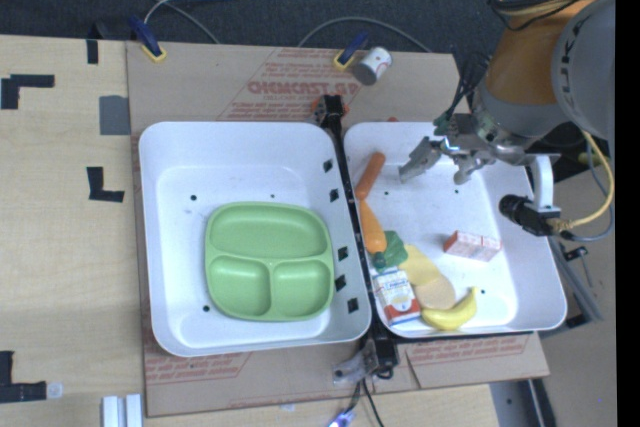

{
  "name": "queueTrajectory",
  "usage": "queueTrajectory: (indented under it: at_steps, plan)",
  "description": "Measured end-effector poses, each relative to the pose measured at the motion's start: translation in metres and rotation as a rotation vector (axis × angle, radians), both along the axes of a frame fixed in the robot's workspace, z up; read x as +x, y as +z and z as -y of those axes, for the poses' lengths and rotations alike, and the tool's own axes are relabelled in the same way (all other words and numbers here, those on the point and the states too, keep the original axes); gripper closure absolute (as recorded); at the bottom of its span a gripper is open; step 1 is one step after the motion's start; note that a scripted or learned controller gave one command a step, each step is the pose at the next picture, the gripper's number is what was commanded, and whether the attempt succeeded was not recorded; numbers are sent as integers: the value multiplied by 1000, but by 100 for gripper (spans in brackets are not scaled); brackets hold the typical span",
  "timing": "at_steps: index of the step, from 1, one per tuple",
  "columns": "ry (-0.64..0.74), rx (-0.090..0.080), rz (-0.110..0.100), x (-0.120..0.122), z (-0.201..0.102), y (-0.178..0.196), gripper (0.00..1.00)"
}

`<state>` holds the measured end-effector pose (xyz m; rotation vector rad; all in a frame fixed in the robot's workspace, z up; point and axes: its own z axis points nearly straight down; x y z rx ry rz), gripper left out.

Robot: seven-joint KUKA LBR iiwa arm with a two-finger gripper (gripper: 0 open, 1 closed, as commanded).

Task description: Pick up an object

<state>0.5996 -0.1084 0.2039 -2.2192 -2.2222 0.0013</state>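
Grey claw [441, 165] — open above right bin [520, 315]

Even, bright overhead light, no strong direction. Both white bins [160, 215] run close to blown out, walls and floors nearly merging, little surface detail. Shadows soft and short: faint one under the green tray [268, 260], light grey smear below the gripper [440, 160] on the right bin floor. Dark carpet along the top reads noisy, low detail. Overall soft, low resolution; print on the cardboard [290, 85] is barely legible, small carton labels unreadable. Arm [545, 45] at top right is a bit blurred, orange band slightly oversaturated. Mild glare on the banana [450, 312]. No obvious edge bending; bench lines look straight.
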Motion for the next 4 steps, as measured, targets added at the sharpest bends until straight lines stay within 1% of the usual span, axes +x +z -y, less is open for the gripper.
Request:
queueTrajectory:
  at_steps: [1, 2, 3, 4]
  plan:
    - [1, 1, 0, 44, -41, -20, 0]
    - [0, 0, 1, 69, -45, -20, 0]
    - [-1, -1, 0, 34, -51, -20, 0]
    - [1, 0, 0, 69, -51, -20, 0]
